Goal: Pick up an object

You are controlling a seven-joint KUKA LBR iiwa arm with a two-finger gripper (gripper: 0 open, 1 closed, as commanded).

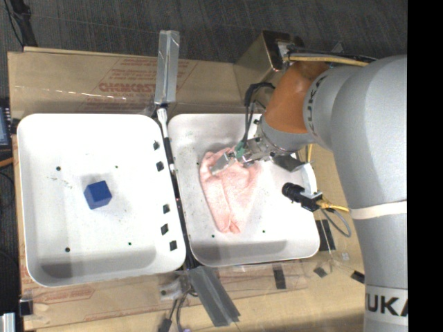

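Nothing lifted yet: gripper [241, 153] lowered onto pink cloth [230, 189], centre-right of frame; finger spread cannot be told.

Arm [360, 137]: grey, reaching in from the right, bent over the right side of the scene.
Wrist band [287, 102]: orange, just above the wrist.
Gripper [239, 154]: pointed down and leftward, low; finger state hidden.

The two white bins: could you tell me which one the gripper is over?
The right-hand bin, holding the pink cloth; the gripper sits at the cloth's top edge. The left bin holds a blue cube.
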